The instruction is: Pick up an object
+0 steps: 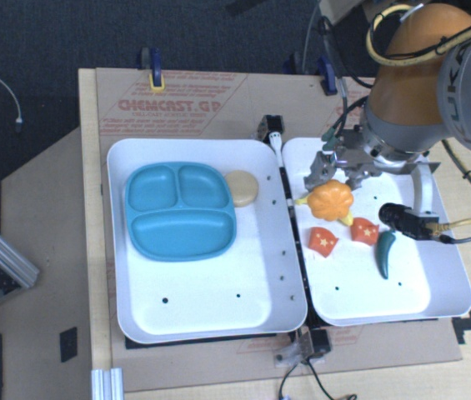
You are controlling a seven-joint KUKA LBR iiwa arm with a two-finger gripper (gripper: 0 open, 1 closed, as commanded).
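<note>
In the camera view, the arm point(423, 65) is seen reaching in from the right, its orange band bulging high above the right bin point(448, 294) and the wrist bent down toward the bin's far-left part. The gripper point(335, 173) is poised low over that corner, directly behind the orange pepper-shaped toy point(330, 201) and seemingly touching its top edge. How far the tool is spread cannot be told from this angle, and nothing can be seen clamped in it. The orange toy is found lying on the bin floor near the bin's left wall. Just nearer than it, two red pieces point(323, 241) point(365, 231) are spotted side by side, and a teal chili-shaped toy point(384, 252) is laid to their right. Across the divider, a blue sectioned plate point(181, 209) is seated in the left bin point(210, 307), with a pale round disc point(242, 188) touching the plate's right edge.
</note>
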